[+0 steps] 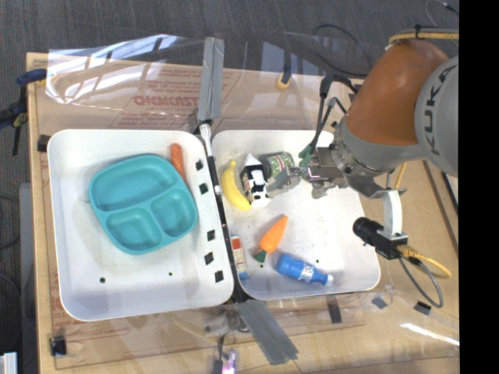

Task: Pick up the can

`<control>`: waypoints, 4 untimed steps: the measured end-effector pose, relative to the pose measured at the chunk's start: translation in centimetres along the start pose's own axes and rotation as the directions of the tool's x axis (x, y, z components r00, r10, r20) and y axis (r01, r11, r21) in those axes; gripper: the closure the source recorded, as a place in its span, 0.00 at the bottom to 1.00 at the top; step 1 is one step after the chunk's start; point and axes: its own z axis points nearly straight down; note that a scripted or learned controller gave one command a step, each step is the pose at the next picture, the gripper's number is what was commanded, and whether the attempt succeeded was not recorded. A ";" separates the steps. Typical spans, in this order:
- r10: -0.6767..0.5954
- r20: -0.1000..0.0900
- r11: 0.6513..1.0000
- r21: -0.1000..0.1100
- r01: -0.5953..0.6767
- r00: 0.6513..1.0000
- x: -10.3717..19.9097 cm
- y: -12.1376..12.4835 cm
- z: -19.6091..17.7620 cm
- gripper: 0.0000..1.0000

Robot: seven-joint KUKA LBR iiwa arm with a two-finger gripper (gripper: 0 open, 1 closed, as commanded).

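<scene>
The can (277, 164), silver with a green label, lies on its side at the back of the right bin (355, 267), just right of a black and white cow toy (254, 181). My gripper (304, 179) hangs low over the bin right beside the can, at its right end. The fingers (289, 177) stand apart, with the left one against the can's right end and nothing between them. The can is beside the gripper, not inside it.
A banana (233, 187) lies left of the cow toy. In front lie an orange carrot (273, 233), a blue bottle (303, 269) and a marker (238, 257). The left bin (70, 279) holds a teal divided plate (143, 202) and an orange-red stick (178, 159).
</scene>
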 end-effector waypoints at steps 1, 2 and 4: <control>0.104 -0.001 0.995 0.003 -0.104 0.995 -2.9 -1.6 14.9 0.00; 0.158 -0.002 0.987 0.000 -0.158 0.987 -2.8 -1.8 18.1 0.00; 0.122 -0.001 0.993 -0.002 -0.122 0.993 5.3 0.4 5.3 1.00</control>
